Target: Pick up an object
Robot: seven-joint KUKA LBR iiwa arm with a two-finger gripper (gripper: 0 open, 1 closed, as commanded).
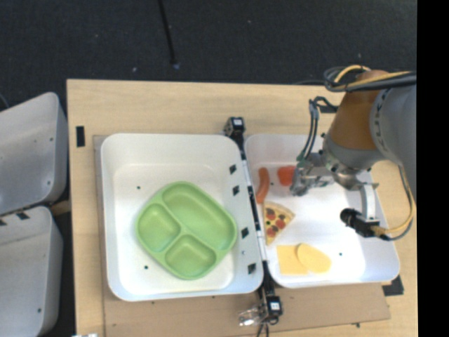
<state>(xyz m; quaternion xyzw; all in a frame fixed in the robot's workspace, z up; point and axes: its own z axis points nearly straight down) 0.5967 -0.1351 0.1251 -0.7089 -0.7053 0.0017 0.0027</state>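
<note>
Though I cannot tell my gripper width, the red piece beside it looks small, light, rigid — I'd pinch its short sides.

A light wooden surface carries two shallow white bins set side by side, their inner walls touching. The left bin holds a pale green divided plate with three compartments (one long, two smaller), lying flat and turned at a slant. The right bin sits against it. Left of the surface stand two white panels, one above the other. Dark floor lies beyond.
</note>
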